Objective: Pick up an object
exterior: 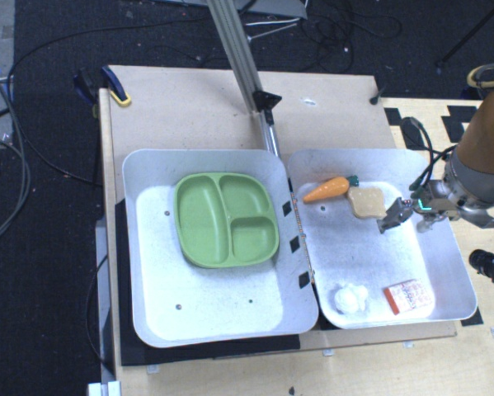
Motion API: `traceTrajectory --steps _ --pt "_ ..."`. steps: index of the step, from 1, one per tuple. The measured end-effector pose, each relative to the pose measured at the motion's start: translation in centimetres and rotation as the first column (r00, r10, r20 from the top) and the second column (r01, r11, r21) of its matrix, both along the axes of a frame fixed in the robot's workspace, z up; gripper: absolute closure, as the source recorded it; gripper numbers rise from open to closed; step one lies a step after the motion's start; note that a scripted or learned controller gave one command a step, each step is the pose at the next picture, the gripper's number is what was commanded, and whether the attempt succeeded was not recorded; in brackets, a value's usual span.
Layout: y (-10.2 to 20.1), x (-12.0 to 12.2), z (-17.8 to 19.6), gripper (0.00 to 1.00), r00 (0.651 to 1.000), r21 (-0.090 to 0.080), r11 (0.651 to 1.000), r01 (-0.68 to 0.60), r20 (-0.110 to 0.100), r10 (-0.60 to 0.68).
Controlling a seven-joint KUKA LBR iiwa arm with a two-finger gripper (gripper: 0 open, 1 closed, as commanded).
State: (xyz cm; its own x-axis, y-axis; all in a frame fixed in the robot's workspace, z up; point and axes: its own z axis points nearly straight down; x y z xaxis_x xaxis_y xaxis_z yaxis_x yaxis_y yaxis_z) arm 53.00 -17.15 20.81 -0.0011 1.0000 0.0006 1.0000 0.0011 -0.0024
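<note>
Hovering at the right bin [444, 271]'s right side, just beside the tan bread slice [367, 202]; gripper [397, 214] state impossible to tell. Lying beside the carrot [326, 190], probably being light, soft and squashy; pinching gently across the short edges seeming best.

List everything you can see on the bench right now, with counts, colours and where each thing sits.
left bin: 1, white, left half of bench
divided plate: 1, green, inside left bin, upper middle
right bin: 1, white, right half of bench
carrot: 1, orange, right bin, top
tan block: 1, beige, right bin, just right of carrot
white lump: 1, white, right bin, bottom
small packet: 1, red and white, right bin, bottom right
arm: 1, grey with orange band, right edge
gripper: 1, dark, beside tan block
</note>
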Motion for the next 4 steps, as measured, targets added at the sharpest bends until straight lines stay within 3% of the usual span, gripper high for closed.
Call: traceTrajectory --steps 1,3,4 --pt "0.0 0.1 0.1 0.0 1.0 0.0 1.0 0.0 0.002 0.0" --pt "0.2 -0.3 -11.6 0.0 1.0 -0.002 1.0 0.002 0.002 -0.002" --pt "0.1 -0.3 -10.3 1.0 1.0 -0.002 1.0 0.003 0.005 -0.003"
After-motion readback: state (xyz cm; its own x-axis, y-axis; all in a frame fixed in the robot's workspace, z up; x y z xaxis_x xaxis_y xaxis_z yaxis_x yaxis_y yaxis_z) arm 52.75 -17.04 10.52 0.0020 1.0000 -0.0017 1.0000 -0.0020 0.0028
